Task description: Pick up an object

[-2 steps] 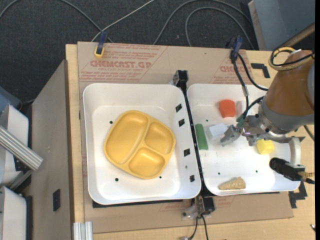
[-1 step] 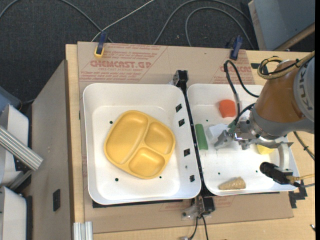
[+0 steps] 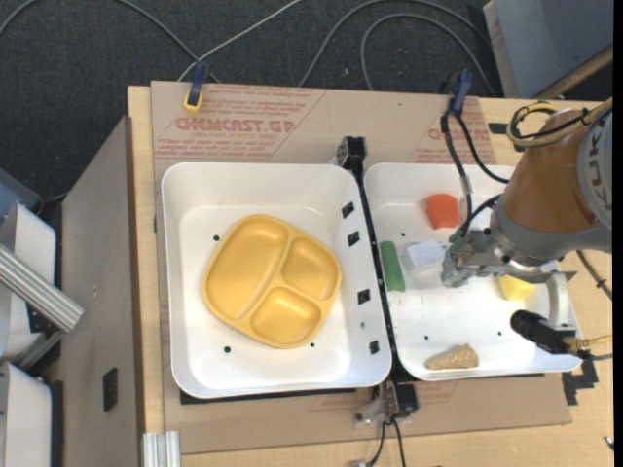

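A yellow divided plate [image 3: 272, 279] lies in the left bin [image 3: 185, 261]. The right bin [image 3: 467, 334] holds an orange block [image 3: 442, 210], a green bar [image 3: 391, 265] along its left wall, a pale bluish-white piece [image 3: 424, 254], a yellow object [image 3: 515, 287] partly hidden by the arm, and a tan crumbly wedge [image 3: 454, 358] near the front edge. My gripper [image 3: 459, 267] hangs low in the right bin, just right of the pale piece and below the orange block.
The orange-banded arm [image 3: 550, 193] covers the right bin's far right side. A black part [image 3: 535, 329] sticks out near the bin's front right corner. Cables [image 3: 458, 115] run across the cardboard behind the bins.
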### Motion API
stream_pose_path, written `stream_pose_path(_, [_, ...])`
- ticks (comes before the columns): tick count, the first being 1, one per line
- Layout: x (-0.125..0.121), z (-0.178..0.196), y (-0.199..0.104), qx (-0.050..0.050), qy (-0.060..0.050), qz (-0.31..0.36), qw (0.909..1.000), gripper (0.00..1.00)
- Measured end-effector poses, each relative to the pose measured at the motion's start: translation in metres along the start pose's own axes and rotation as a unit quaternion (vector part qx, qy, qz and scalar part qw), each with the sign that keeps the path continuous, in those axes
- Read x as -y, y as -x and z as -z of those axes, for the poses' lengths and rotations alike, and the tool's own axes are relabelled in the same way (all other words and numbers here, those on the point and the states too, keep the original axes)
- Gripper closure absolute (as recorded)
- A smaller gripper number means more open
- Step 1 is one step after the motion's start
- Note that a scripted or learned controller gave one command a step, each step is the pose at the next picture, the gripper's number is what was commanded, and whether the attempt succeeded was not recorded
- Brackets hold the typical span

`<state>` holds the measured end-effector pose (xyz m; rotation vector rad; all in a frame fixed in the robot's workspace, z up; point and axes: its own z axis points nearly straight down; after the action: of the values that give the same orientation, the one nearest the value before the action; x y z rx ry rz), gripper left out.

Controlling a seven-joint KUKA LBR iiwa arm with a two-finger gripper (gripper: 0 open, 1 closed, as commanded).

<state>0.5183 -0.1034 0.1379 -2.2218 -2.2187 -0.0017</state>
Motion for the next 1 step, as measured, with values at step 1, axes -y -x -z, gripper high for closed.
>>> stream_pose_path(1, [-0.0107,0.0494,-0.0006,0.001,0.003,0.001,1.0,1.0])
